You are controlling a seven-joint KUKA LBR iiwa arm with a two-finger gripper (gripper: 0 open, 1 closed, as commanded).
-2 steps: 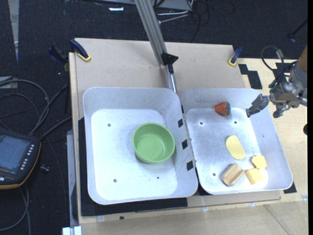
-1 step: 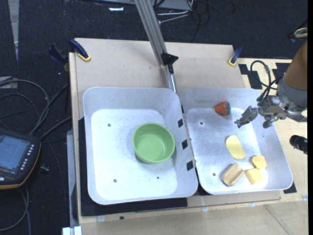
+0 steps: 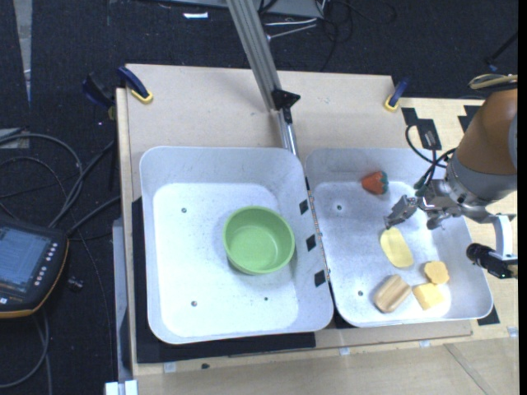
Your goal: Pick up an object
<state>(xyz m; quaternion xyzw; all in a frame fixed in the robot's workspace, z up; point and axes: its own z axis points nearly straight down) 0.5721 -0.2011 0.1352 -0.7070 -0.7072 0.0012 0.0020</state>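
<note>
The bench (image 3: 206, 105) carries two shallow white bins set side by side, their inner rims touching near the centre. The left bin (image 3: 165, 212) holds a single green bowl (image 3: 259, 239), upright and mouth up, sitting near the middle of its floor. The right bin (image 3: 346, 220) holds the candidate items for pickup, grouped toward its right half: a small red strawberry-like piece (image 3: 375, 183) near the far wall, a pale yellow oblong piece (image 3: 397, 248) at mid-floor, a tan loaf-shaped piece (image 3: 390, 294) near the front wall, and two yellow blocks (image 3: 431, 285) just beside it. The grouping appears loose rather than arranged, consistent with items left for repeated grasp trials. The arm (image 3: 492, 151) enters from the right and places the hand (image 3: 403, 212) low over the right bin, just above the far end of the yellow oblong piece and between it and the red piece. The hand's state cannot be determined at this resolution; nothing is seen gripped in it. Judged from position, the yellow oblong piece is the likely target, and its smooth rounded form may slip if taken off-centre. A handheld control pendant (image 3: 25, 266) lies off the bench to the left, screen lit, text unreadable. No brand, label or legible writing is found on any item.
</note>
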